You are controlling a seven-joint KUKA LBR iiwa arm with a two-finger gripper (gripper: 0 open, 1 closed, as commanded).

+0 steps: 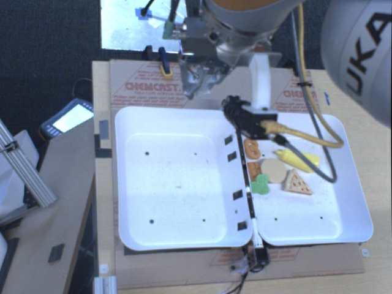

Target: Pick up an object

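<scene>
The arm (257,5) runs off the top and right edges, its lettered casing (361,48) cut mid-word. The gripper (199,81) hangs blurred above the left bin's (177,237) far rim, its fingertips indistinct. A yellow cable (306,136) crosses the right bin (343,225), partly covering the yellow toy (300,159) beneath.

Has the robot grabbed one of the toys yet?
Not yet, it seems. The gripper hangs over the cardboard behind the bins with nothing seen between its fingers. The yellow corn, pizza slice, green piece and pretzel all lie in the right bin. Picking one up is left.
</scene>
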